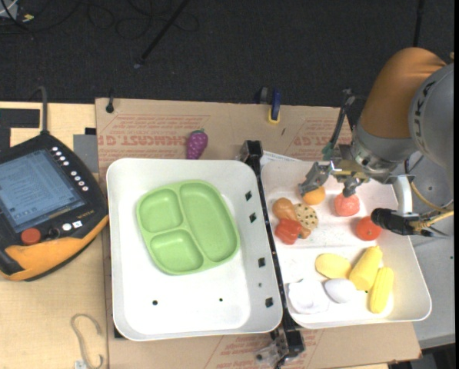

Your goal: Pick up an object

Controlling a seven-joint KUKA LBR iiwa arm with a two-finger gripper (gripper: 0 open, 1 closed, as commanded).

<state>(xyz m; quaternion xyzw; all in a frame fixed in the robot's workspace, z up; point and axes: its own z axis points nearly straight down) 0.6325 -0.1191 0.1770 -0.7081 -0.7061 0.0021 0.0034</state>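
A grey KUKA arm with an orange band reaches in from three o'clock, its end effector (330, 181) low over the far part of the right-hand shallow white bin (421, 302), between a small round orange toy fruit (314, 196) and a red-pink rounded toy (347, 204). The fingers look spread, one toward each toy, with nothing seen between them.

Candidates for picking crowd this bin: a brown bread-shaped piece (284, 207) touching a speckled cookie-like piece (307, 218) and a red block (287, 231) at nine o'clock of the end effector, a red tomato-like toy (366, 228) at five o'clock, and yellow banana-like pieces (372, 276) with white rounded pieces (325, 293) toward six o'clock.

The risk, judging from the spacing, is a close on bare floor between the two toys, or a finger nudging one aside so it rolls. The round shapes look apt to slip from a pinch. The bin's far wall also stands near.

The left-hand white bin (129, 283) holds a green three-compartment plastic tray (187, 227); a purple grape-like toy (197, 143) lies on the cardboard beyond it, on the surface.
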